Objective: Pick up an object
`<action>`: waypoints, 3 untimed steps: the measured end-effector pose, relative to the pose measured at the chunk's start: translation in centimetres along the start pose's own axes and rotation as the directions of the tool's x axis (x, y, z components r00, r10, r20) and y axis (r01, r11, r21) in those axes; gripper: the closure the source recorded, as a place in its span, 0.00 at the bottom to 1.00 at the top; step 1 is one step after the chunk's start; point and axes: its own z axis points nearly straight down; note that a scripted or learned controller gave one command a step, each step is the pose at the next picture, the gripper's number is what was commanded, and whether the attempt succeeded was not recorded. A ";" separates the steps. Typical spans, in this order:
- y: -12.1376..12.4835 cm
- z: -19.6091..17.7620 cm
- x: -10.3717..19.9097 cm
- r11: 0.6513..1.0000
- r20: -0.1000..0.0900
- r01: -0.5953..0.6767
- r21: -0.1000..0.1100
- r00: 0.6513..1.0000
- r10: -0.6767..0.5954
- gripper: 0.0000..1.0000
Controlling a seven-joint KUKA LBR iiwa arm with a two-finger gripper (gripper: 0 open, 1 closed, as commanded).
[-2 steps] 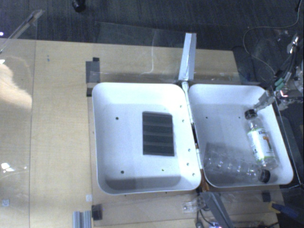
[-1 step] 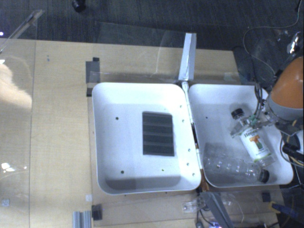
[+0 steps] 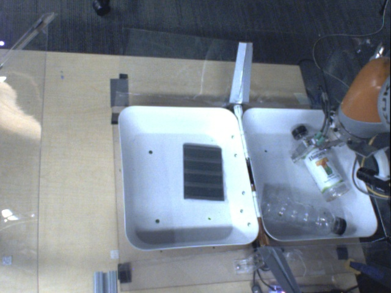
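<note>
Right white bin (image 3: 275, 127) holds two things: a clear plastic bottle with a white-and-green label (image 3: 324, 171) and a clear ribbed bottle with a dark cap (image 3: 305, 212) lying along the near wall. The two-finger gripper (image 3: 314, 140) sits at the labelled bottle's upper end, near its dark cap end (image 3: 299, 131); cannot tell how the tool is set or whether it has anything, too small and cluttered there. Labelled bottle's long axis runs diagonally, from the cap at upper left down toward lower right, body extending away from the gripper toward the near-right corner. So the grasp target probably lies just below-right of the tool. Left white bin (image 3: 134, 163) has a dark ribbed rectangular block (image 3: 203, 171), well apart.
</note>
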 end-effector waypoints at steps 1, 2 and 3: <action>4.7 0.4 -1.8 0.999 -0.010 0.041 0.017 0.999 -0.041 0.00; 5.3 -1.0 -1.7 0.999 -0.003 0.047 0.002 0.999 -0.047 1.00; 6.0 0.1 -1.0 0.975 0.000 -0.222 0.004 0.975 0.222 1.00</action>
